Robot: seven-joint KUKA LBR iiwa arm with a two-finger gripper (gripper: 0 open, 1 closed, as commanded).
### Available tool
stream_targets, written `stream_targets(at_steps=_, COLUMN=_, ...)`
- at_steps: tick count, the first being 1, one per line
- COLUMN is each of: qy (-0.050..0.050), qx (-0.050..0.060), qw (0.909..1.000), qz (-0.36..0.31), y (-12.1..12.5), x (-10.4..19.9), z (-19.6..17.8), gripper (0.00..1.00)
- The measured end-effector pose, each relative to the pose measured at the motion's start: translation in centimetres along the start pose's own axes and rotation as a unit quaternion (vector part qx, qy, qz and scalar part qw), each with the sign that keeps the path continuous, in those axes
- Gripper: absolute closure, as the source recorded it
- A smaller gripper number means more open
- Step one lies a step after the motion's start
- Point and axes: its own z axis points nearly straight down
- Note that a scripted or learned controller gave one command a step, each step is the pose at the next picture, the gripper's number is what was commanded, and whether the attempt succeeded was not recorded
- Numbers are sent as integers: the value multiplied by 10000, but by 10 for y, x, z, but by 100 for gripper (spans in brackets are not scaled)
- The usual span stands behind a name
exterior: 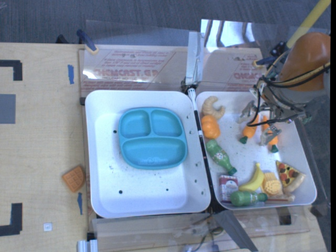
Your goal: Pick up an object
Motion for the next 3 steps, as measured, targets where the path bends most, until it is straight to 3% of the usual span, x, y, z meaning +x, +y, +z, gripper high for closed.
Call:
stream_targets(at_steps=1, qy=7, qx=-21, qw=10000, qz=78, y=54, x=-1, z=1, gripper=0)
stream_targets(at_steps=2, qy=-51, qx=20, qw=10000, qz=81, y=52, x=-4, z=-13, gripper=100)
stream_targets(at_steps=3, qy=-50, qx=20, qw=10000, qz=80, y=52, x=-5, z=-13, gripper=0)
